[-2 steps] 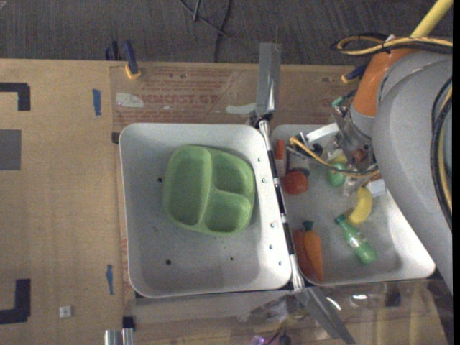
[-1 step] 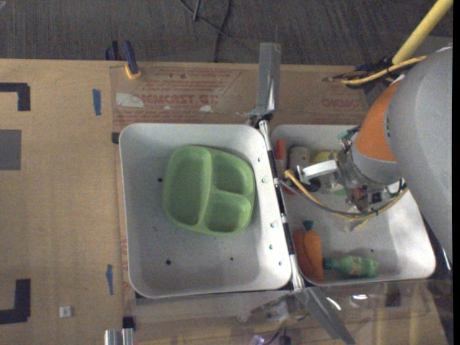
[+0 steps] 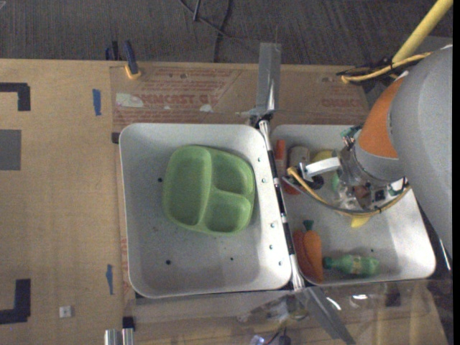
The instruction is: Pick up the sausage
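2 white bins sit side by side on the worktop (image 3: 65, 214), split by a metal divider (image 3: 267, 85). Left bin (image 3: 144, 257) holds a green 3-compartment plate (image 3: 210, 190), lying flat near its centre. Right bin (image 3: 402, 254) holds the clutter: a reddish-brown sausage (image 3: 281, 154) lies lengthwise at the bin's left wall, just beside the divider, w/ a small dark item next to it, too blurred to name. A toy carrot (image 3: 311, 251) w/ green top lies near the front-left corner; a green bottle (image 3: 353, 265) lies on its side just right of it. The arm (image 3: 424, 128) reaches in from the right, orange band above the wrist. End effector (image 3: 357, 192) is low over the bin's middle, well apart from the sausage, wrapped by a yellow cable; can't tell how far it's open or whether it has anything.
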You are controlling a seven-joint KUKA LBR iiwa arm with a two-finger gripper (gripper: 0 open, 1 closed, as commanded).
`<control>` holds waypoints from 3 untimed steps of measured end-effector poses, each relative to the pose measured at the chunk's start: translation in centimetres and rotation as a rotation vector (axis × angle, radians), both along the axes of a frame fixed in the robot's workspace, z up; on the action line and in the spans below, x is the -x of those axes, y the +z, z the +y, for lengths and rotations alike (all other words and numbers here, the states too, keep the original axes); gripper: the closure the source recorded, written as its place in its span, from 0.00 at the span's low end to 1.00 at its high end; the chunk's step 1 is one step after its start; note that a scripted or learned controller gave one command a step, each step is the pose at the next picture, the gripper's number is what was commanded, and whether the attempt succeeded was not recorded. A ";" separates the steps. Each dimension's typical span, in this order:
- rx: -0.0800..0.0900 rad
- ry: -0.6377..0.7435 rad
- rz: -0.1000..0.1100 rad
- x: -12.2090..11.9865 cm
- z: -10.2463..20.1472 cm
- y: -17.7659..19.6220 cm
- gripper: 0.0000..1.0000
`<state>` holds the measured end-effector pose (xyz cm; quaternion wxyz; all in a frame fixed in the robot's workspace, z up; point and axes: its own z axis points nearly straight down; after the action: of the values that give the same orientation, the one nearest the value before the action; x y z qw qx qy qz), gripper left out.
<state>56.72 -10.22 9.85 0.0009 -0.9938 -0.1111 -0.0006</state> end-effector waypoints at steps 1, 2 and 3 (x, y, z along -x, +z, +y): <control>0.001 0.125 0.003 -2.0 4.2 8.6 1.00; 0.002 0.102 0.001 -4.1 4.9 33.7 1.00; 0.000 0.162 0.005 0.1 5.2 8.5 1.00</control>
<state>56.61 -5.03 18.36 0.0014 -0.9816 -0.1910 0.0019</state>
